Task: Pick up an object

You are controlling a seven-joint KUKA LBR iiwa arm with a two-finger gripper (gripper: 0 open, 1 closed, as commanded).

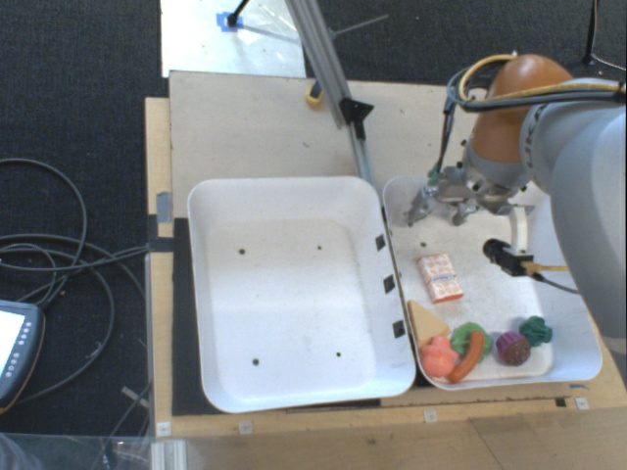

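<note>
My gripper hangs over the far end of the right bin, fingers spread apart with nothing between them. A pink and white box lies in the bin a little nearer the camera than the gripper. Along the bin's near edge sit a yellow wedge, a red-orange round piece, an orange stick on a green leafy piece, a purple ball and a dark green piece. None touches the gripper.
The left bin adjoins the right one, with black clips on the shared wall. A grey pole slants down to the bins' far junction. A black plug with a cable hangs from the arm over the right bin.
</note>
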